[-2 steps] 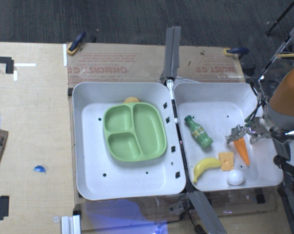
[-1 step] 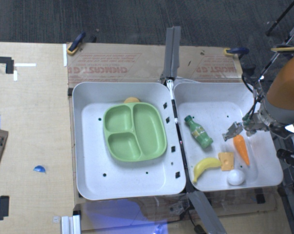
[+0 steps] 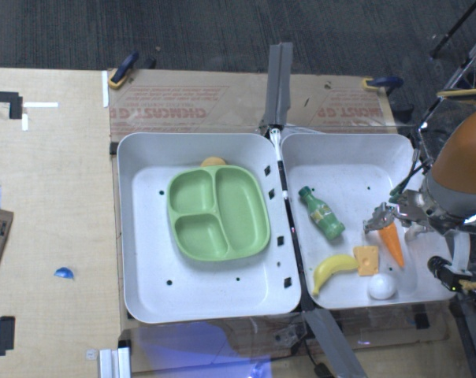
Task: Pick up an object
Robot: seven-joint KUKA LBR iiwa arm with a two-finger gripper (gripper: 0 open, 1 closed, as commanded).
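On the light wooden bench (image 3: 49, 211) before you sit two shallow white bins side by side, with dark carpet beyond the bench's far edge. Behind the bins lies a flat sheet of brown cardboard (image 3: 191, 101) printed in red letters, upside down from this angle and too small to read with confidence.

Your left bin (image 3: 135, 235) holds a green divided plate (image 3: 218, 211) with three compartments; a small orange-yellow object (image 3: 213, 162) peeks out behind its far rim.

Your right bin (image 3: 340, 164) holds the loose items. A green bottle (image 3: 321, 212) lies on its side, long axis diagonal, cap toward the far left. A yellow banana (image 3: 333, 269) curves near the front, beside an orange block (image 3: 367, 261) and a white ball (image 3: 381, 287). An orange carrot (image 3: 392, 245) lies with its tip pointing toward the front.

The gripper (image 3: 382, 219) hangs at the carrot's far, thick end. You cannot tell from this angle whether it grips anything.
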